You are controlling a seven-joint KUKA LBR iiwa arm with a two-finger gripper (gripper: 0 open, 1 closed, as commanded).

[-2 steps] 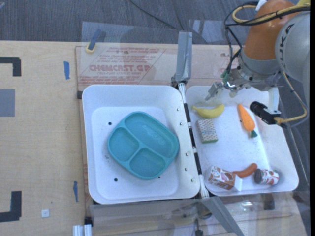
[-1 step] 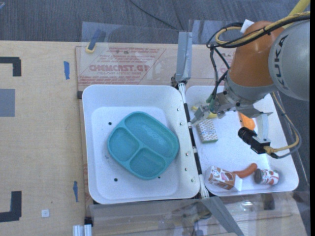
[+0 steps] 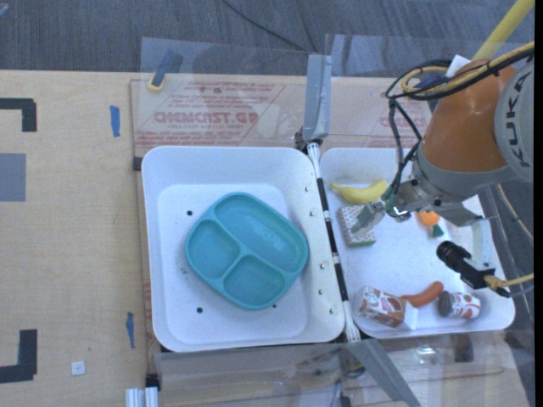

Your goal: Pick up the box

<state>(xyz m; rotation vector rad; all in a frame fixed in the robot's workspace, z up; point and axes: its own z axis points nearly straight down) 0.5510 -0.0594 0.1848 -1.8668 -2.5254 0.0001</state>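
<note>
Two shallow white bins sit side by side on the table, so let's start at the near edge. Along the right bin's six o'clock rim there's a row: a brown carton at about seven o'clock, an orange sausage just beside it and slanting up toward one o'clock, then a small can lying on its side at five o'clock, touching the sausage's far end or very nearly so.

Over in the left bin, a teal divided plate lies flat across the middle, turned at an angle.

Further back in the right bin, here's the box: small, pale with a green pattern, at roughly ten o'clock and close to the wall between the bins. The pincer is right down at the box's two o'clock corner, and the grey arm with its orange band reaches in from three o'clock. Is the pincer spread or pressed together? I cannot tell from up here. A little orange piece lies at three o'clock of the pincer, apart from the box.

Beyond that, a banana lies at the bin's eleven o'clock, just behind the box.
</note>
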